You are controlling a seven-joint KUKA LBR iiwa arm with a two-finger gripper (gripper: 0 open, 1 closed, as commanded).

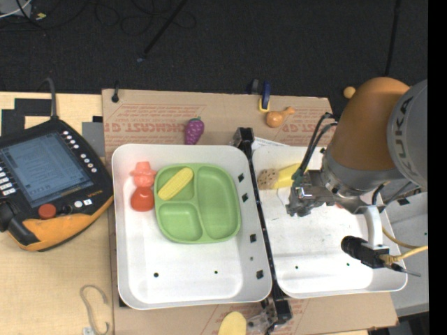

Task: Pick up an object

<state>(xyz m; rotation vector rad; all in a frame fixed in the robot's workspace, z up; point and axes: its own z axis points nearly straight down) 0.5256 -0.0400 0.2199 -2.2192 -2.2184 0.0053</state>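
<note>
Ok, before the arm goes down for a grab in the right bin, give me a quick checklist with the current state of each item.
1. Gripper over the right bin: ok.
2. Target nearby: yellow object and speckled brown piece lie left of the gripper: ok.
3. Gripper centred over a target: not ok, it sits to their right.
4. Anything already held: cannot tell.
5. Green divided plate, corn cob and red figure in the left bin, away from the gripper: ok.

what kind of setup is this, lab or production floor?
Most likely a robotics lab test bench: a teach pendant lies beside two white bins, toy food such as a yellow corn cob serves as pick objects, and loose cables trail behind.
</note>
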